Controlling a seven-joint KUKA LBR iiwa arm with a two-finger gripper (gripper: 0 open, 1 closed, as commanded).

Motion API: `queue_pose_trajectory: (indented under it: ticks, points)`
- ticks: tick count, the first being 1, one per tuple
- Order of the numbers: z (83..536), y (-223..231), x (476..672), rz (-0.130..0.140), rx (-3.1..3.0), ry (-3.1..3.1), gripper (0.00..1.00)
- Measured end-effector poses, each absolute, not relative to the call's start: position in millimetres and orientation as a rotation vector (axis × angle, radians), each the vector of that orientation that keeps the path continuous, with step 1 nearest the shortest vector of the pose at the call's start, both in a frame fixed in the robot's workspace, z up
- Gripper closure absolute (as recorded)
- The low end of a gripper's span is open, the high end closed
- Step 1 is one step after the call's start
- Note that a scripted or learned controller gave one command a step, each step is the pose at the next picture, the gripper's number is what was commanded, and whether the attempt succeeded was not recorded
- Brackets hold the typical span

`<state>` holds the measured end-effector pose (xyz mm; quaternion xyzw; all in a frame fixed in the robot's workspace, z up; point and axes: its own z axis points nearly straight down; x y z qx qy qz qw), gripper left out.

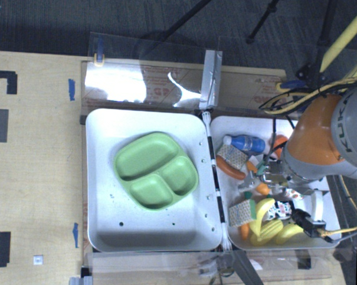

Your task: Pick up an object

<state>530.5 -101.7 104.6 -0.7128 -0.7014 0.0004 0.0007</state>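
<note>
The grey arm with the orange band [313,139] reaches in from the right and hangs over the right shallow white bin [238,125], which is crowded with small things. Its two-finger gripper [276,180] is low among them, near the middle of that bin, but from where I stand I cannot tell how the claw is set, and I cannot see any object in it. Just beside the gripper, on its left, lies an orange carrot-like toy [229,167], and above that a blue plastic bottle with a white end [244,143] lies on its side near the far wall. Under the gripper, toward the near wall, there is a bunch of yellow toy bananas [270,230], and a speckled grey sponge block [241,213] lies just left of them. A small white thing with black and red marks [277,209] rests on the bananas. The left shallow white bin [102,135] bears a light green divided plastic plate [156,170] with three compartments, lying about in its middle.
</note>
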Motion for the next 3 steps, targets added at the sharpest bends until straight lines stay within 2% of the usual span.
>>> queue_pose_trajectory:
  ticks: [1, 2, 3]
  points:
    - [87, -123, 549.7, -0.006, -2.213, -2.233, 0.00]
    - [98, -125, 550.9, -0.010, -2.221, -2.233, 1.00]
    - [203, -72, 567.2, 0.000, -2.222, -2.222, 1.00]
